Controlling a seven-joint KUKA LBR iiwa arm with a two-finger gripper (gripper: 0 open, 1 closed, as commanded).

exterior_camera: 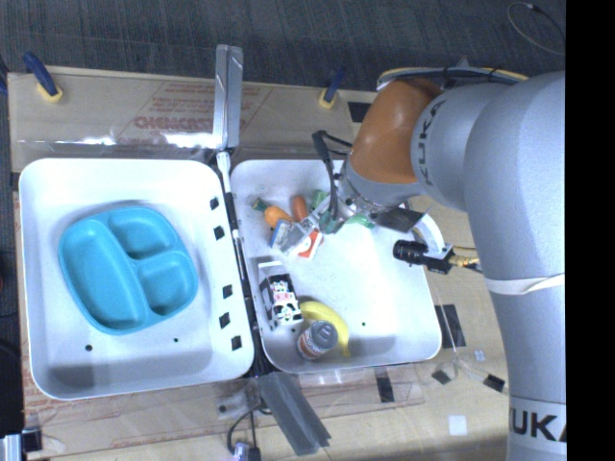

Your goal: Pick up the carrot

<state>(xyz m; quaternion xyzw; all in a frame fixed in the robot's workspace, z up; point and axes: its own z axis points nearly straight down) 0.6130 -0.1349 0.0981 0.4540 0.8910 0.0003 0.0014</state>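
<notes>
Jaws low in right bin, open or closed cannot tell, carrot just left of them among clutter, banana farther below.

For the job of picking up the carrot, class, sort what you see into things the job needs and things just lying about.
Belongs to the job:
- carrot, in the right bin
- hand, low over the clutter beside the carrot

Just lying about:
- banana
- bottle
- small carton
- blue tray in the left bin
</notes>
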